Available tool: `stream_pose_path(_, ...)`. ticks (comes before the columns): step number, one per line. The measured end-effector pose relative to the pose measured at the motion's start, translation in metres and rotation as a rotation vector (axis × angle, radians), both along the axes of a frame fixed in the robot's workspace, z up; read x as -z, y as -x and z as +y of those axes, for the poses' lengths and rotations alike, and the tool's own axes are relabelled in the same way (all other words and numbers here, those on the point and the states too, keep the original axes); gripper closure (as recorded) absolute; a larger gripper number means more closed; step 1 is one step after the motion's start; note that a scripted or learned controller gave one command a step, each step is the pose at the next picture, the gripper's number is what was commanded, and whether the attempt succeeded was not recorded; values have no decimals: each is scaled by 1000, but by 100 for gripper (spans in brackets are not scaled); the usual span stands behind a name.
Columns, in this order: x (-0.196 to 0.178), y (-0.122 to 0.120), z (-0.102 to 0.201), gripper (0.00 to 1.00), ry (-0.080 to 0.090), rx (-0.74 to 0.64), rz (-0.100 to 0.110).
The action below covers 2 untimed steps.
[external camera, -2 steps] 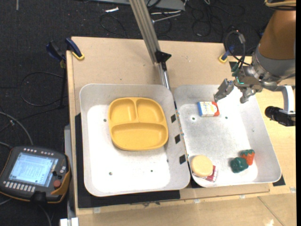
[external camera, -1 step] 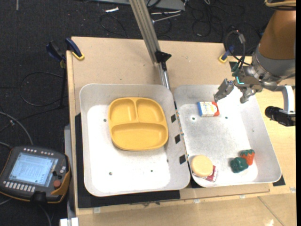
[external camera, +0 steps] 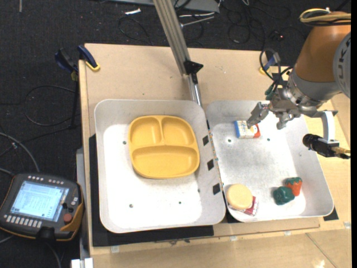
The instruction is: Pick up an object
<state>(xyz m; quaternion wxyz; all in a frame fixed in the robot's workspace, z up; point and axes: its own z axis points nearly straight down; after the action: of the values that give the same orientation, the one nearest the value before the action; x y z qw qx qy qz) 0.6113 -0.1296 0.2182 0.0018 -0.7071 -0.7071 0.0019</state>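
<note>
My gripper (external camera: 270, 116) hangs spread and empty just beside the small blue-and-white box (external camera: 245, 129), so I should centre over it before closing.

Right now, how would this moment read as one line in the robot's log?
task: pick up an object | gripper: open, above right bin, holding nothing | nearest: small box | yellow tray: left bin

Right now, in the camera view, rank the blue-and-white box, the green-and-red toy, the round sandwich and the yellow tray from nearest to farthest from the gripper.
Measured from the gripper:
1. Blue-and-white box, just to its left in the right bin.
2. Green-and-red toy, near that bin's front right corner.
3. Round sandwich, at that bin's front left corner.
4. Yellow tray, in the left bin.
</note>
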Motion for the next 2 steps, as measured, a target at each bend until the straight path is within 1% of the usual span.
stream_pose_path(1, 57, 11, -1, 0, -1, 1, 2)
stream_pose_path(2, 102, 9, -5, 0, 0, 1, 0)
